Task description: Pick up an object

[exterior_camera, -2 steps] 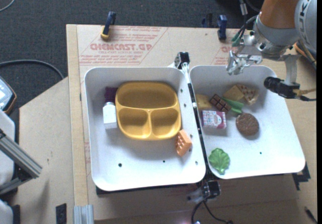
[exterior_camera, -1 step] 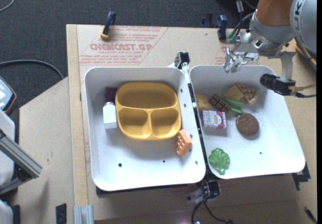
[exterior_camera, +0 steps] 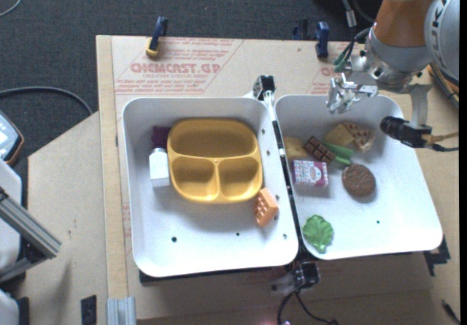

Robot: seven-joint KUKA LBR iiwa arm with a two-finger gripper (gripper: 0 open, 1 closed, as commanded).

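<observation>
We judge the task barely begun — nothing has been lifted yet. The gripper hangs over the far edge of the right bin, above bare white floor, and no object sits between its fingers; whether they are spread or closed we cannot tell from this slant. The candidates all lie in that bin, near the gripper but apart from it: a chocolate bar, a waffle, a pink carton, a brown cookie and a green leaf. In the left bin rest a yellow tray, a white bottle and an orange block. What remains, as we see it — descending onto one piece, closing, lifting
</observation>
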